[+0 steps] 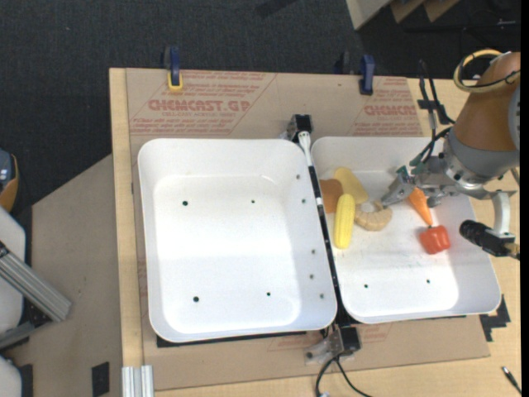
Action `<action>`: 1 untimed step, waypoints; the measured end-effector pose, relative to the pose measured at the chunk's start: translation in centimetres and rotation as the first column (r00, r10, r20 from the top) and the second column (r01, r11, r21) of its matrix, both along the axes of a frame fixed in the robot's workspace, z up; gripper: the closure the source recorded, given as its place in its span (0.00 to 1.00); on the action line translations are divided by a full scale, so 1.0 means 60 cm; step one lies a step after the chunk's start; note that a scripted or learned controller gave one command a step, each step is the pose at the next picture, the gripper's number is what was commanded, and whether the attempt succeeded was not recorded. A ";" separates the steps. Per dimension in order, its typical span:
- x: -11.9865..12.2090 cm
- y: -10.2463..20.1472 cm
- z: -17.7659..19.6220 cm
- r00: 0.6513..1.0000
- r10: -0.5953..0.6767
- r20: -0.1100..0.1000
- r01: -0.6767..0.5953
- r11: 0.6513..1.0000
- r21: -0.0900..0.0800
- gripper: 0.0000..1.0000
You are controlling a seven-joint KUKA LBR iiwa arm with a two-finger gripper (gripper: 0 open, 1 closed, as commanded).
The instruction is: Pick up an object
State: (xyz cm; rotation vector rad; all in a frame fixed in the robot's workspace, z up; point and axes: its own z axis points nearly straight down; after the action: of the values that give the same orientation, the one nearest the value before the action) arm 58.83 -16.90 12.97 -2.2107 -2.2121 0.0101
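The orange carrot (422, 208) lies in the right bin (463, 300), long axis slanting from upper left to lower right, directly beneath the tool (419, 190). Whether the tool grips it cannot be told. A smooth yellow banana-shaped piece (343, 221) lies well left.

The arm (496, 122) runs off the right edge, hiding the right bin's (397, 304) far corner.

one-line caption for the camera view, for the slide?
Arm's gripper over the right bin, beside a carrot, yellow corn and other toy food.
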 end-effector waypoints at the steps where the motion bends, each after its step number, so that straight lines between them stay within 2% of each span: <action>1: 0.136 -0.078 -0.073 1.000 0.001 0.008 -0.001 1.000 0.008 0.00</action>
State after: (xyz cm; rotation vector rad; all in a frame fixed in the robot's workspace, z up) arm 66.97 -21.55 8.62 -2.2092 -2.2132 -0.0077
